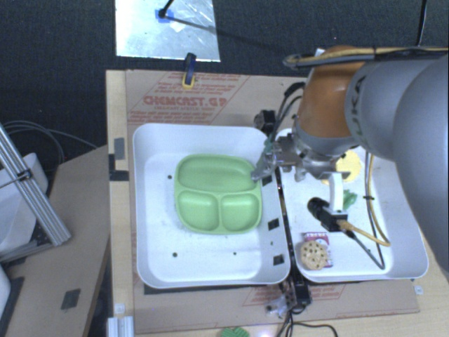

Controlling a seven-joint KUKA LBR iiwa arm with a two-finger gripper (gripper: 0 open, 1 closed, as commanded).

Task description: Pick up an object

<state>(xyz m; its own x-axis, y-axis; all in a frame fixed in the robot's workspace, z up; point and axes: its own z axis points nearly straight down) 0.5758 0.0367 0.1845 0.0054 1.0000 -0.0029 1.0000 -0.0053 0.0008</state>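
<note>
The green divided plate [217, 193] looks like smooth moulded plastic with a soft sheen. Both white bins [151, 209] are glossy plastic, smooth-walled. Beneath them lies matt brown cardboard [203, 93] with red print. The arm's grey casing [407, 111] appears smooth and satin; its orange band [324, 107] shines slightly. A crinkled, reflective foil-like sheet [168, 23] rests on dark, matt cloth-like ground [56, 55].

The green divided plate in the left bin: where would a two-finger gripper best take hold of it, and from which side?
Probably the green divided plate's raised outer rim, pinched from above. It lies flat and is too wide to span, so only an edge fits between fingers. The gripper already sits at the plate's right rim, near the wall between the bins, so that side seems handiest.
</note>
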